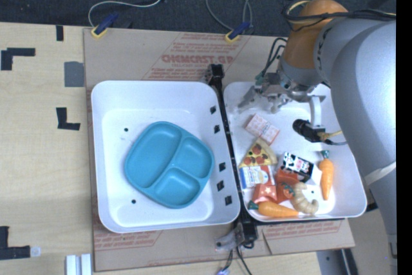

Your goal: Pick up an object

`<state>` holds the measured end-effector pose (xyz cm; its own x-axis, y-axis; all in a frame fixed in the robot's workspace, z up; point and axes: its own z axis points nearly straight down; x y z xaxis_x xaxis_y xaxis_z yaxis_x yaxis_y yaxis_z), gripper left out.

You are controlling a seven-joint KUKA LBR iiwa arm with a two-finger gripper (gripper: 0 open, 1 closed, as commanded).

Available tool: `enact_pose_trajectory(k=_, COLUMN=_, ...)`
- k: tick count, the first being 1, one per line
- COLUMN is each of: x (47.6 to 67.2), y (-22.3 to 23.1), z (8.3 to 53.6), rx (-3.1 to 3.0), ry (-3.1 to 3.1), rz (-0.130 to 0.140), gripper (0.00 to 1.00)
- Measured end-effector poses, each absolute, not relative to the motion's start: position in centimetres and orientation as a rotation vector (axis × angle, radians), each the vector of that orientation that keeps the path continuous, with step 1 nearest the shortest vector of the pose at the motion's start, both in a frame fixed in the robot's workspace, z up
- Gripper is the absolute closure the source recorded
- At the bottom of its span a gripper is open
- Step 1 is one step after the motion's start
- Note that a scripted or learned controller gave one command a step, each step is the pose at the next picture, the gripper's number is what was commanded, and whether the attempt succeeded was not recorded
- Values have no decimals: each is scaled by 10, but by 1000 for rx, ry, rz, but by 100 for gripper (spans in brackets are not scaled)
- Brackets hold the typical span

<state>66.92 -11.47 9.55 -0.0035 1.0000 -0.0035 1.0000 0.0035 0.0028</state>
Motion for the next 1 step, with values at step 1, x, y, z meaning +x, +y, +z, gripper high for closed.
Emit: enact_pose_trajectory(k=1, x=602, y=-95, z=115, rx=2221, ry=2223, rz=-1, gripper=0)
